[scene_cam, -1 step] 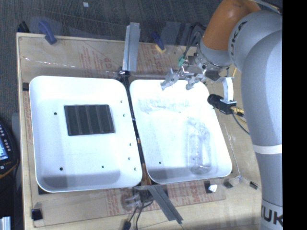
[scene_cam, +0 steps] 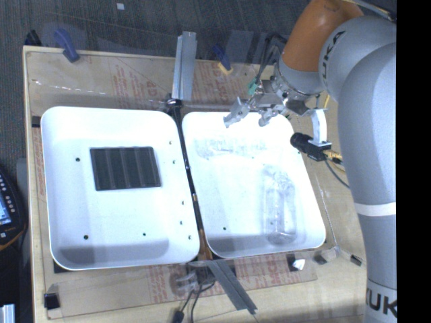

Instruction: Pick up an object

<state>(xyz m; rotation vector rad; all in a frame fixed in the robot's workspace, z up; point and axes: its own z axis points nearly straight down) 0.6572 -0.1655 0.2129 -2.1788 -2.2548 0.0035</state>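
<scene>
A clear plastic bottle (scene_cam: 279, 206) lies lengthwise in the right bin (scene_cam: 229, 241), near its right wall. A faint clear wrapper-like patch (scene_cam: 223, 147) shows near that bin's back. A dark grey ribbed rectangular pad (scene_cam: 125, 167) lies flat in the left bin (scene_cam: 67, 221). My gripper (scene_cam: 249, 118) hangs over the back edge of the right bin, well above and behind the bottle. Its two fingers stand apart, so it is open, and nothing is between them.
The grey arm with its orange band (scene_cam: 316, 29) fills the right side. A black cable plug (scene_cam: 306, 145) juts over the right bin's right rim. A metal divider post (scene_cam: 183, 66) rises behind the bins, and blue clamps (scene_cam: 67, 46) sit on the bench's back edge.
</scene>
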